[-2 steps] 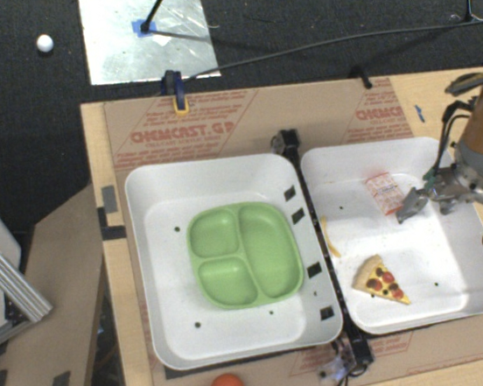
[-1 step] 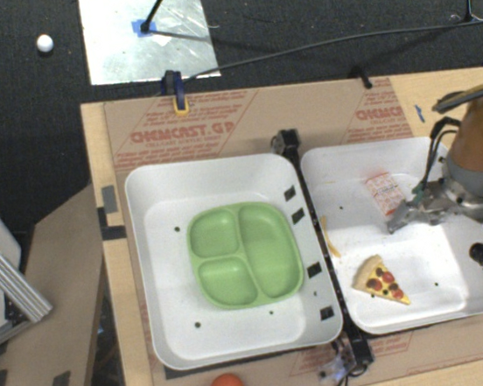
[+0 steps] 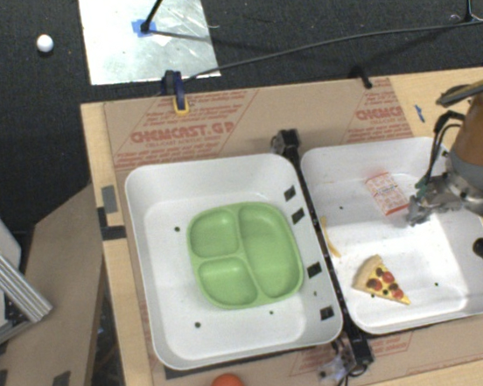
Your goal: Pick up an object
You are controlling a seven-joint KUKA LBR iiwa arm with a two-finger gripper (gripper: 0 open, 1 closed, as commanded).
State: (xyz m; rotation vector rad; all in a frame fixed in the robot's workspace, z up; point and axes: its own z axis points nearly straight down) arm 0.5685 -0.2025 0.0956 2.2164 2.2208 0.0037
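Looking like a robotics lab, not a home. 2 white bins [image 3: 222, 177] are sitting clamped side by side on a bench [image 3: 248, 112] w/ protective paper still reading "CHEMCAST GP". Toy food, e.g. a plastic pizza slice [image 3: 380, 281], is lying about; cables [image 3: 336, 41] are trailing over black flooring, and aluminium framing [image 3: 5, 272] is standing at left.

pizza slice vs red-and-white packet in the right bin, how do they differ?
The pizza slice is a yellow wedge with red dots; the packet is a flat red-and-white rectangle. The pizza slice lies near the bin's front, the packet toward the back. The gripper sits right beside the packet, apart from the pizza slice. Both lie flat in the right bin.
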